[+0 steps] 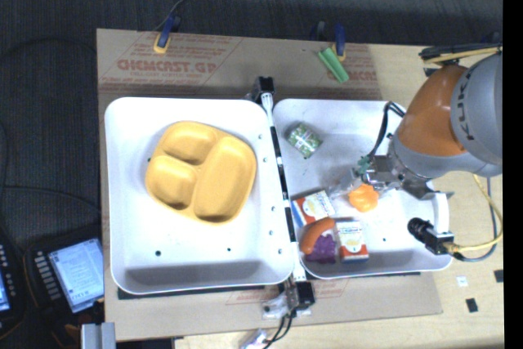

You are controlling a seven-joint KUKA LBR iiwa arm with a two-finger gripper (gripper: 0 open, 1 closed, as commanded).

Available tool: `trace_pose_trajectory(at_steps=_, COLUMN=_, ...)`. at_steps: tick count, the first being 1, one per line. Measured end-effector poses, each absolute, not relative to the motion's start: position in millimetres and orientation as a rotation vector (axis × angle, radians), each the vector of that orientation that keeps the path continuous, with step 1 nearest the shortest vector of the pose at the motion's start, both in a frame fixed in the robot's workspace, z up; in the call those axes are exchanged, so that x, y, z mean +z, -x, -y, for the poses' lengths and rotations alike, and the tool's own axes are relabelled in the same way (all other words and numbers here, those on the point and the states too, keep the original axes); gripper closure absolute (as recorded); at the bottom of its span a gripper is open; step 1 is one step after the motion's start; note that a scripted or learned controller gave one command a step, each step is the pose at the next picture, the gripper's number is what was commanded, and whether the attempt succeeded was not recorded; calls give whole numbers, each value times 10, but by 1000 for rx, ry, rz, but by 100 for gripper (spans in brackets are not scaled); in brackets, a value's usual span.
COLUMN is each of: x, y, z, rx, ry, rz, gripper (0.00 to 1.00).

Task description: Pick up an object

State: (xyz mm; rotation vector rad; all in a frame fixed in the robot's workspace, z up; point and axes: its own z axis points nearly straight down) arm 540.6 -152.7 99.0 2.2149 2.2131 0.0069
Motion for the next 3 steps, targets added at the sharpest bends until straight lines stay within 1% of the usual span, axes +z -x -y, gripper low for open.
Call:
trace_pose_trajectory(at_steps=1, x=1846, y=-4921, z=746, rx=1, ry=-2220, rz=-2224, gripper=100)
trace_pose_trajectory(at_steps=2, x=1999, y=-4843, z=208, rx=0, ry=-2219, rz=-2224, gripper=100)
trace_pose_trajectory(at_steps=3, x=2304, y=-5362, z=-193, rx=-1, ry=-2220, rz=-2222, gripper=100)
